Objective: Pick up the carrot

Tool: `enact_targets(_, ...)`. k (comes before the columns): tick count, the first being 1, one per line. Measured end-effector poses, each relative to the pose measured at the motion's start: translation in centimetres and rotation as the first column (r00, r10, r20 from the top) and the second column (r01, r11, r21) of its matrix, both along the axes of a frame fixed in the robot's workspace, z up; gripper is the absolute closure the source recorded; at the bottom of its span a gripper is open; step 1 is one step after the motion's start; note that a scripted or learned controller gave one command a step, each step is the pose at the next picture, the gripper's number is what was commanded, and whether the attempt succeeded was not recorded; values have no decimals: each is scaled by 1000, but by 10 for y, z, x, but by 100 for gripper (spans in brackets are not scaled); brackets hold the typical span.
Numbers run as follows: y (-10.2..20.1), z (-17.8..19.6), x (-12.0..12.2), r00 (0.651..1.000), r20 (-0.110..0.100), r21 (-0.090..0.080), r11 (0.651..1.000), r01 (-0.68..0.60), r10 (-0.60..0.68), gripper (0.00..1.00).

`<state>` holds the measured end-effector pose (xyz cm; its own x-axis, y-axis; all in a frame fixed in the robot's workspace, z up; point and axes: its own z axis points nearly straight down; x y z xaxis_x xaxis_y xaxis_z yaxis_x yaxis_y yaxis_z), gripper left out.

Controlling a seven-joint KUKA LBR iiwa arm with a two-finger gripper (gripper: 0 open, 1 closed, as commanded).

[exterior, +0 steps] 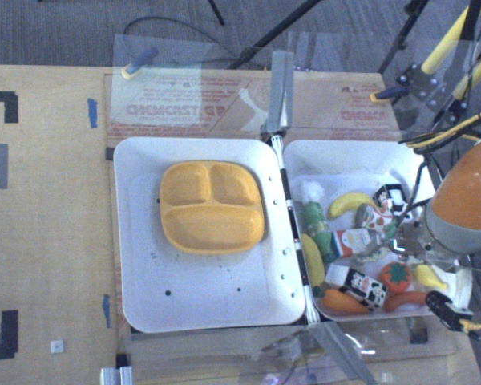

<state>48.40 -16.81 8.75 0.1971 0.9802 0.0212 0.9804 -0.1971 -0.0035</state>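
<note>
The carrot (342, 301) lies at the near edge of the right bin (349, 157), a smooth orange taper pointing roughly left to right, close to the divider between the bins. Touching its right end sits a small black-and-white patterned carton (366, 288), and beyond that a round red tomato with a green top (396, 274) and another orange-red piece (406, 299) along the same wall. Clutter crowds in from behind — a green bottle (314, 220), a yellow banana (350, 204), a second yellow fruit (312, 260) along the divider, and a red-and-white packet (354, 240).

The gripper (394, 243) hangs over the right half of this bin, above the tomato and well apart from the carrot; whether its pincer is spread or closed I cannot tell, and nothing is visibly in it.

The left bin (144, 295) carries a glossy yellow compartment plate (212, 207).
</note>
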Motion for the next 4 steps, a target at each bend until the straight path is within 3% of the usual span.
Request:
enact_targets(1, -6, 10, 0, 1000, 7, -16, 1000, 4, -4, 100)
enact_targets(2, -15, 160, -4, 967, -1, -22, 967, 253, -254, 100)
enact_targets(3, -27, 150, 29, 758, -1, -23, 758, 652, -652, 100)
enact_targets(4, -48, 233, 72, 419, -2, -23, 419, 908, -908, 100)
